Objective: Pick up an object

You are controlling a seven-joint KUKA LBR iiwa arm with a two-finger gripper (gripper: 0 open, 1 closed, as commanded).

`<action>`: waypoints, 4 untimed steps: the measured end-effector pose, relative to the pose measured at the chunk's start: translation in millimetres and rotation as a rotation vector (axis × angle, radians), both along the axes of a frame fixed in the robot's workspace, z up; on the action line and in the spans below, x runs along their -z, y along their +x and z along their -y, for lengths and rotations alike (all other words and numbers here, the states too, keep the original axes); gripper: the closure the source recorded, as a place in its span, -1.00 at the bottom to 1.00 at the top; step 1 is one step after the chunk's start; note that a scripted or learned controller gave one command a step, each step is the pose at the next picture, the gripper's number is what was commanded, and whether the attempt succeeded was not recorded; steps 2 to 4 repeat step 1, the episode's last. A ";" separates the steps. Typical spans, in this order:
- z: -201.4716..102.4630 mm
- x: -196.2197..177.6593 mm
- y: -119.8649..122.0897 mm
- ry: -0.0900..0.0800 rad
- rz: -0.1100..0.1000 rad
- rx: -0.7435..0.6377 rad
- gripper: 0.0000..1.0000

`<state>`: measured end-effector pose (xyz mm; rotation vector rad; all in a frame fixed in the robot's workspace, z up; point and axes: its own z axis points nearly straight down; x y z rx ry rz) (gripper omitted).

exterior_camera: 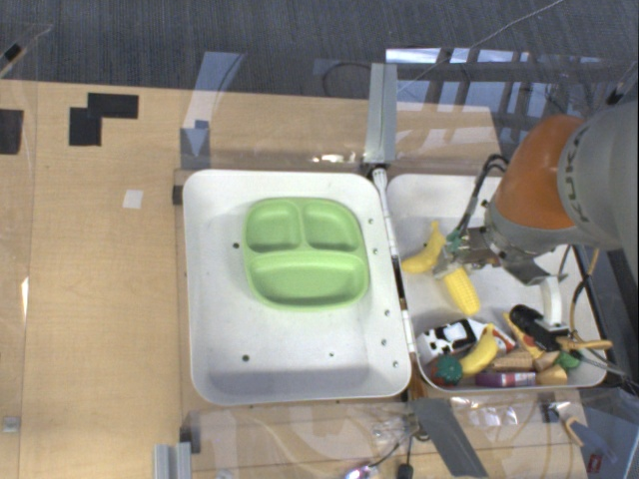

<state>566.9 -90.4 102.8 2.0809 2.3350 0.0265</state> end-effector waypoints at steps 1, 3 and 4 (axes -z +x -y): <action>-77.8 -83.6 54.2 -0.001 -0.016 0.121 1.00; -77.8 -83.6 54.2 -0.001 -0.016 0.121 1.00; -77.8 -83.6 54.2 -0.001 -0.016 0.121 1.00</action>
